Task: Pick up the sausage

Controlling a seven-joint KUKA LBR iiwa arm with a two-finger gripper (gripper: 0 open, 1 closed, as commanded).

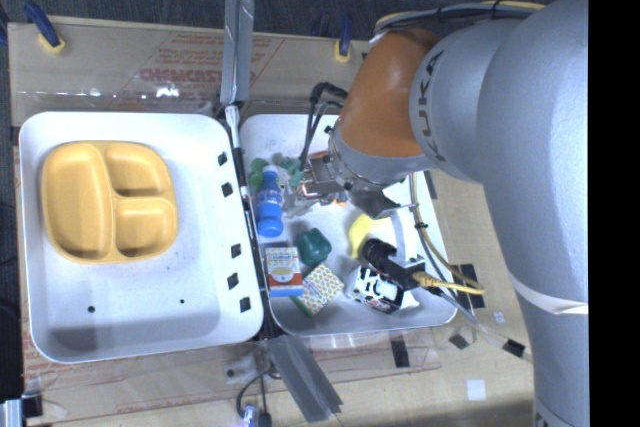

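Note:
The arm reaches into the right bin [432, 215], and its gripper [303, 183] hangs low over the bin's upper middle, just right of a blue bottle [269, 207]. A small reddish-brown bit [318, 161] shows right by the gripper; I cannot tell whether it is the sausage or part of the tool. The arm's orange band [385, 100] and grey body hide much of the bin's right half.
Near the gripper lie a green cup-like piece [314, 244], a green item [257, 177], a small printed box [283, 269], a patterned packet [321, 288], a yellow object [360, 231] and a black-and-white item [371, 292]. A yellow compartment tray [108, 199] sits in the left bin [140, 315].

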